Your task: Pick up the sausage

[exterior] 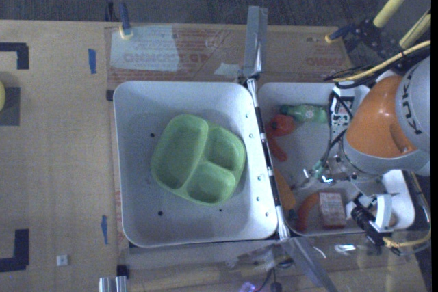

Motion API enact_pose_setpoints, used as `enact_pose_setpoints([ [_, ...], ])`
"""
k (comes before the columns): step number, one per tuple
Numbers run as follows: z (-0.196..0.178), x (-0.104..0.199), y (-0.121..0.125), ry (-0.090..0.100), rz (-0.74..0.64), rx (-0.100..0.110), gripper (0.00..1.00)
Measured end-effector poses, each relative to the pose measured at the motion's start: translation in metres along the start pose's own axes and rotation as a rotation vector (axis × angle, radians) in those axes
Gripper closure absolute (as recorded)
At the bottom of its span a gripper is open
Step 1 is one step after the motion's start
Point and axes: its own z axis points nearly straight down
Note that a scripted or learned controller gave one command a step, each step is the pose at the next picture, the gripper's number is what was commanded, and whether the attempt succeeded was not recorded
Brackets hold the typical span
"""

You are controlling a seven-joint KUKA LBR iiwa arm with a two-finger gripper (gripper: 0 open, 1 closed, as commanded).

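You had the sausage [306, 209] low in the right half of the frame. It was orange-red and short. It lay tilted on the floor of the right bin [301, 140], near its lower wall.

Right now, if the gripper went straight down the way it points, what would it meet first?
Probably the bare floor of the right bin. The gripper hangs over the gap between the red item and the sausage, which lies nearer the front wall. Depth is unclear from this slanted view.
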Motion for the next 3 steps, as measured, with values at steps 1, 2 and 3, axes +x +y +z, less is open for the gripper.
enact_pose_setpoints([
  [1,-0.009,-0.001,0.002,-0.001,0.002,-0.004,1.0],
  [2,-0.009,-0.001,0.001,-0.001,0.002,-0.003,0.0],
  [3,0.001,-0.035,0.054,0.002,0.479,0.001,0.0],
])
